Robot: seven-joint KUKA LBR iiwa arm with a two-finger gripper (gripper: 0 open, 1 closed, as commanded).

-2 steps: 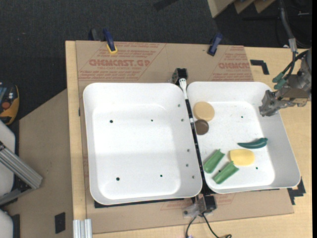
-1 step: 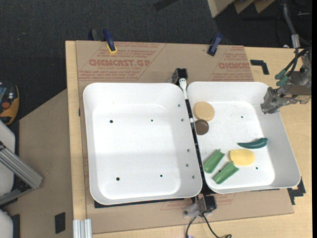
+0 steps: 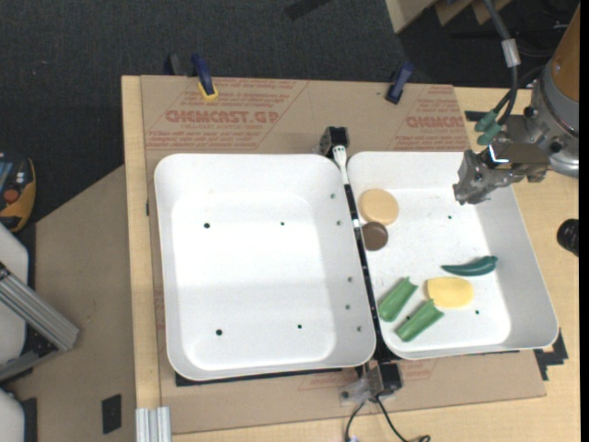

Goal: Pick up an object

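You're still at the approach step: gripper, jaw state unclear, hovers at the right bin's upper right edge, so drop toward the toys at lower right, e.g. the yellow piece.

Red "CHEMCAST GP" print repeats across the brown protective paper under the bins.

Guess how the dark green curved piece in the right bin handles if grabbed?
The green piece looks thin, curved and tapered, so it probably slips or pivots under a pinch. Its sheen suggests smooth plastic, likely light. It lies close to the yellow piece, which might get nudged.
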